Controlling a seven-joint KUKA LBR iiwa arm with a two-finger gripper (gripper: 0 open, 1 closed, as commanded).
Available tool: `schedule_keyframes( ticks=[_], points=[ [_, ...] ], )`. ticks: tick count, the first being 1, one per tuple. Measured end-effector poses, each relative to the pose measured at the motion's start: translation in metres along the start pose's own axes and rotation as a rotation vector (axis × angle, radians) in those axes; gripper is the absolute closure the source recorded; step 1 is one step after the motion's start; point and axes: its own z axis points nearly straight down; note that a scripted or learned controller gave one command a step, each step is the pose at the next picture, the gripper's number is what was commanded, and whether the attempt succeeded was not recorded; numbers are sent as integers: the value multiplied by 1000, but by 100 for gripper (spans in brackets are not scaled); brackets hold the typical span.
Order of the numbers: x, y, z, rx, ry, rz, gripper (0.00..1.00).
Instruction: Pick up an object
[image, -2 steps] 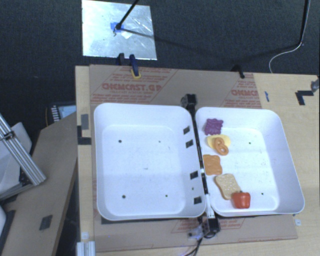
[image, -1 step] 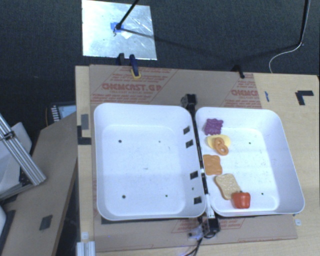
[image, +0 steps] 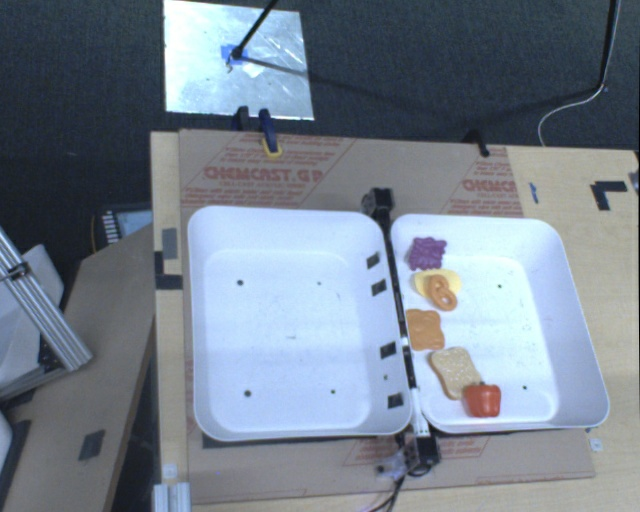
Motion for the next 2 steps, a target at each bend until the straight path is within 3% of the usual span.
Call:
schedule_keyframes(
  ticks=[1, 2],
  points=[
    [77, -32, 2, 4, 3, -6, 100],
    [146, -32, 114, 14, 2, -5, 100]
  ],
)
